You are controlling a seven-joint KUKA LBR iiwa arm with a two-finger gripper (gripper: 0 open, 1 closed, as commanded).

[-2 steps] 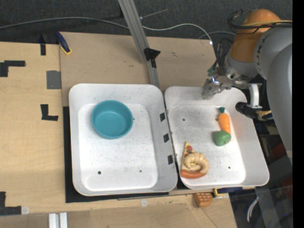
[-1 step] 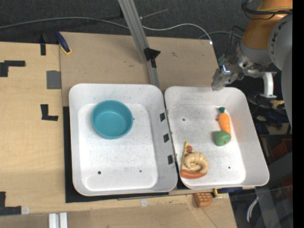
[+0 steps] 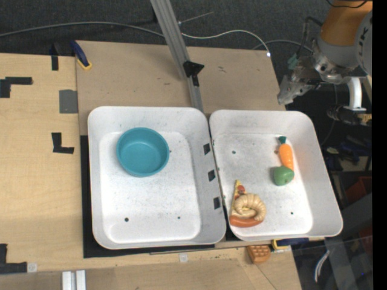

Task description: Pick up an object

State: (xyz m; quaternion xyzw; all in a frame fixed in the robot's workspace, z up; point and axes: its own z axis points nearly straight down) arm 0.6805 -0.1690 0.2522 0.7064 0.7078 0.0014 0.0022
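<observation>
The right bin holds three objects. An orange carrot [image 3: 285, 154] lies along the bin's right side, and its lower end touches a small green piece [image 3: 282, 176]. A curled beige croissant [image 3: 248, 206] lies near the front left corner, on something red.

Both bins look like smooth white plastic, speckled with dark flecks: the left bin [image 3: 103, 222] and the right bin [image 3: 314, 210]. The bowl [image 3: 143, 151] is teal plastic with a soft sheen. The carrot [image 3: 285, 155] and green fruit [image 3: 282, 176] look like glossy plastic. The table [image 3: 36, 180] looks like matt, pale wood board. The pole [image 3: 172, 35] is brushed metal.
</observation>
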